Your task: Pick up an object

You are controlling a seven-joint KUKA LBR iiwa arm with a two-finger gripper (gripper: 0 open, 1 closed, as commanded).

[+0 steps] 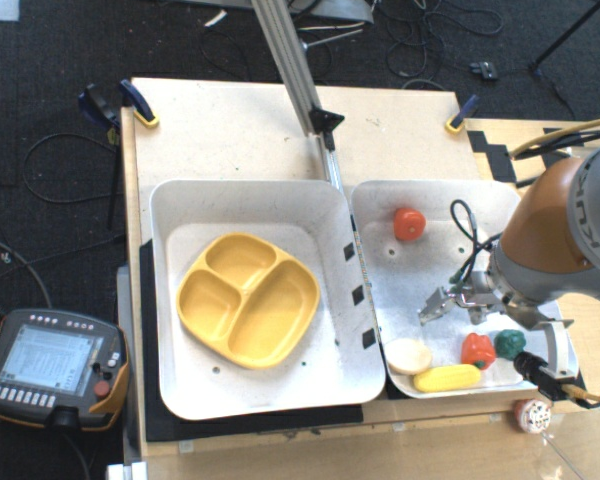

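Note:
The right bin (380,268) holds several small items. A red round fruit (409,224) lies near its back. Along its front edge sit a cream oval piece (409,356), a yellow banana (447,377), a red pepper-like toy (477,349) and a green piece (509,343). My gripper (442,305) hangs low over the bin's middle, just above and left of the red toy, with bare bin floor beneath its tip. Nothing shows in its grasp. The arm's orange band (545,228) covers the bin's right side.
The left bin (170,218) contains a yellow divided plate (248,298). A slanted metal pole (290,58) rises from between the bins. A black cable loop (465,218) hangs by the wrist. A teach pendant (50,368) lies at lower left, off the bench.

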